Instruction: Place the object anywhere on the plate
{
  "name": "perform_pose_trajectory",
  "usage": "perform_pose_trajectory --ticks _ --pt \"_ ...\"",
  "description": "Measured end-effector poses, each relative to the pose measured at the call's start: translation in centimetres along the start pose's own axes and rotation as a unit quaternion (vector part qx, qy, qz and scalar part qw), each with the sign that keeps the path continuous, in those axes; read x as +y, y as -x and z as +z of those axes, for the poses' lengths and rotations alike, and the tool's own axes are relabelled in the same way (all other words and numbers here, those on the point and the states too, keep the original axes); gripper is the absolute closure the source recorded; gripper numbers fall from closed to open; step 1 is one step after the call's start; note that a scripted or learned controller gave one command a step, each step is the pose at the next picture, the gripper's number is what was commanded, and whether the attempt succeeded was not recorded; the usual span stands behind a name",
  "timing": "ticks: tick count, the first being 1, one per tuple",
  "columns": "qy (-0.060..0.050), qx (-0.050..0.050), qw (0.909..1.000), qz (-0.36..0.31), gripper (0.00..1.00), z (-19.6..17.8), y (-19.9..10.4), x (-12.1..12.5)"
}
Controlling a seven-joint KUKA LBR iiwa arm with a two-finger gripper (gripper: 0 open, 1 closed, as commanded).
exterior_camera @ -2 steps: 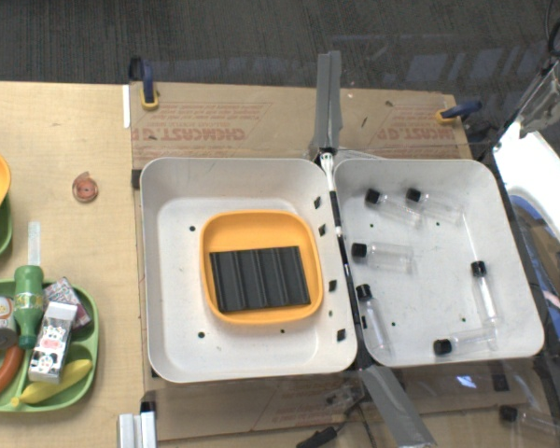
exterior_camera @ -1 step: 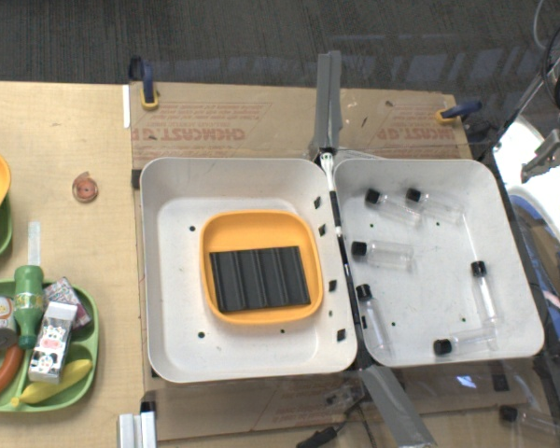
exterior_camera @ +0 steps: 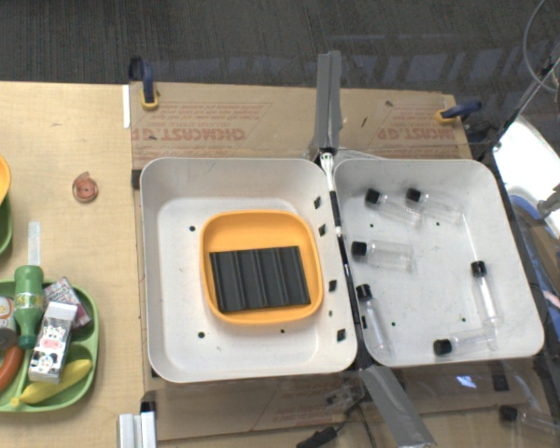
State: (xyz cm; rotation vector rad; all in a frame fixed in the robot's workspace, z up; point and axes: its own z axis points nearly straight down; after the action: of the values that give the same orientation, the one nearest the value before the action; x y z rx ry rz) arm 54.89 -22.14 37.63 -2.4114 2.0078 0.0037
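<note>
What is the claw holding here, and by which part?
Cannot be told. The tubes lie loose in the right bin; the yellow plate sits in the left bin.

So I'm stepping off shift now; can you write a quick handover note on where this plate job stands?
Arm and gripper: nothing to report from the camera view.
Left bin: orange plate with a dark ribbed block lying on it.
Right bin: six clear vials with black caps, loose and lying flat, e.g..
Done: no vial is on the plate.
Left: pick one vial, carry it across, set it anywhere on the plate.
</note>
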Motion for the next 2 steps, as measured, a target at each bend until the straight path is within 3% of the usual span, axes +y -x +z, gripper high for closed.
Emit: perform_pose_trajectory --ticks 1,2 --pt "0.001 -0.001 0.9924 -0.123 0.0 2.6 2.4 2.7" --pt "0.0 0.0 0.9401 -0.341 0.0 5.1 2.0 5.4"
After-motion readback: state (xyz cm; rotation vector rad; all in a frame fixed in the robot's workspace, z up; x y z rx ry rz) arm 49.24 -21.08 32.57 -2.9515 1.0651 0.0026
